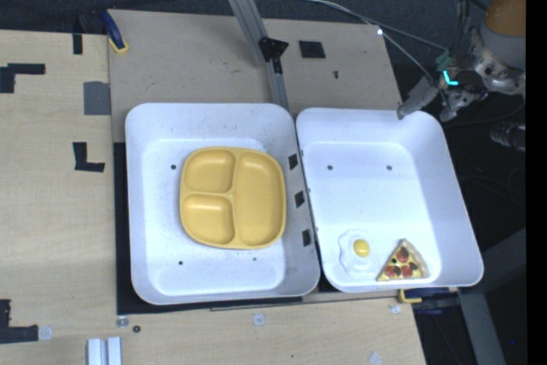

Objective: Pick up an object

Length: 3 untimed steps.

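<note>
A: From above, the gripper hovers off the right bin's far corner; whether it is clenched or released, I cannot tell.

B: Targets? Fried egg and pizza slice in that bin's near corner, yellow divided plate in the left bin.

A: Approach stage, I reckon; next, descend over one.

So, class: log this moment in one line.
hand: above right bin far corner | yellow tray: left bin | fried egg, pizza slice: untouched
</note>
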Each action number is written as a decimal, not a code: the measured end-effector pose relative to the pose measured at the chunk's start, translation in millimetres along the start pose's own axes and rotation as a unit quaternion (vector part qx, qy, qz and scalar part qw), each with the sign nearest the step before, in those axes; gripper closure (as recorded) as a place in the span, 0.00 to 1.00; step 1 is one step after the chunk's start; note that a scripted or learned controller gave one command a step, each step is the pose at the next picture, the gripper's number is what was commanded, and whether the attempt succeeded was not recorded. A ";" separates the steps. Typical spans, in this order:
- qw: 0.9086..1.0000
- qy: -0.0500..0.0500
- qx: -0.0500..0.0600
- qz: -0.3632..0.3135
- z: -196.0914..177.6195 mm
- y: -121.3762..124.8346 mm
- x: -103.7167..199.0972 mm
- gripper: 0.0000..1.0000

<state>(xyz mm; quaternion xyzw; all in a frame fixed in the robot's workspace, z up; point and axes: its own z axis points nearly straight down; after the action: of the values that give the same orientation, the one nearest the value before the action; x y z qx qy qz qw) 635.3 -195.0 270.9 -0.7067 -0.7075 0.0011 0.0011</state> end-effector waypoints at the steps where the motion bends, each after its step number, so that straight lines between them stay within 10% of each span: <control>1: 1.000 0.000 -0.001 0.000 -1.0 0.4 0.0 0.00; 3: 1.000 0.000 0.001 0.000 92.6 -7.5 -1.0 0.00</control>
<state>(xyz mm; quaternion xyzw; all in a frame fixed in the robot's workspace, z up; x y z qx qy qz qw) 627.5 -196.1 178.3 -0.7065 -0.7077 0.0021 0.0019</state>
